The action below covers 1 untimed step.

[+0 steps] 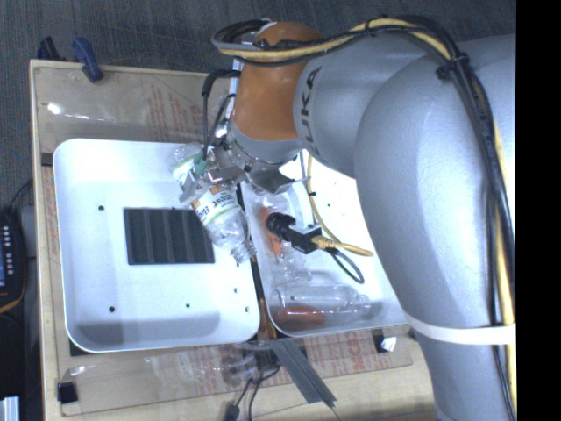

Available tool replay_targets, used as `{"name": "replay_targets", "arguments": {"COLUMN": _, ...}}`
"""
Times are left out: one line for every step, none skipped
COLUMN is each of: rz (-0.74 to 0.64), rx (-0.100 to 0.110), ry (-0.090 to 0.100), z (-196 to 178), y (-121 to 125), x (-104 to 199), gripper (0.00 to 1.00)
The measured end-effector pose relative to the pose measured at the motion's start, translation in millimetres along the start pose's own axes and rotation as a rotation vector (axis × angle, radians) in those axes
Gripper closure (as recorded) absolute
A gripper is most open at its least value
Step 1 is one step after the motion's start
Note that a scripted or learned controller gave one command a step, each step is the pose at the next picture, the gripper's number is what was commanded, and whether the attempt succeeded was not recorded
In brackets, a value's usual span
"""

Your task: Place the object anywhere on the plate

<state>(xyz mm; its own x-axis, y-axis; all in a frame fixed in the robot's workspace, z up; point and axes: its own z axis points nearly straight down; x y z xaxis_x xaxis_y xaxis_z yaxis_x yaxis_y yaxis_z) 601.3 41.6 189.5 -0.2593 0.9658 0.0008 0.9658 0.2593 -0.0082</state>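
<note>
gripper [211, 172]: over the left bin [96, 182], near its 2 o'clock corner; can't make out whether the claw is apart or together
labelled bottle [221, 217]: clear plastic, lying tilted at the left bin's 3 o'clock edge, top end right under the gripper; a grip on it is not visible
plate [168, 235]: dark, ribbed, mid left bin; labelled bottle sits just beside its 2 o'clock corner, not on it
second bottle [320, 305]: clear, lying at the right bin's [333, 182] 6 o'clock end
</note>
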Motion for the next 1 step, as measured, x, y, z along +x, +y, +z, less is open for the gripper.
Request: {"name": "replay_targets", "arguments": {"rz": -0.017, "rx": -0.005, "ry": -0.001, "z": -1.5, "y": 2.3, "x": -51.7, "gripper": 1.0}}
